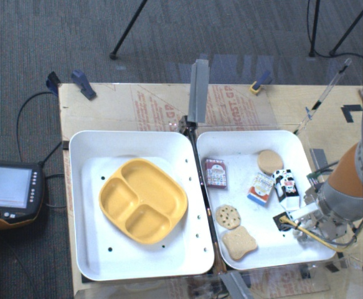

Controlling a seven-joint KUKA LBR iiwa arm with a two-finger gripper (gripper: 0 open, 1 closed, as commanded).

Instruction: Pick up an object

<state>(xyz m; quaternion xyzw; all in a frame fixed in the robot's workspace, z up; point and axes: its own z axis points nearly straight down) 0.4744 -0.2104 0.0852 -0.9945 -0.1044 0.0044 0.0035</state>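
Right bin (293,139), near edge: toast slice (238,243), long axis slanting far-right. Chip cookie (228,216) sits just beyond it. Gripper (307,224) is over the near-right corner, open or closed can't tell. Cow-print carton (286,185) just past it, lying flat, long axis near-to-far. Blue-orange packet (260,189) beside the carton, maroon box (216,172) left, tan disc (270,162) farthest. Left bin (81,167): yellow divided plate (143,200).

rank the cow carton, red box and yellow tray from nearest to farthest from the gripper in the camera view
From the gripper, at the lower right of the right bin:
1. cow carton, just up and left of it, same bin.
2. red box, that bin's left side.
3. yellow tray, in the left bin.
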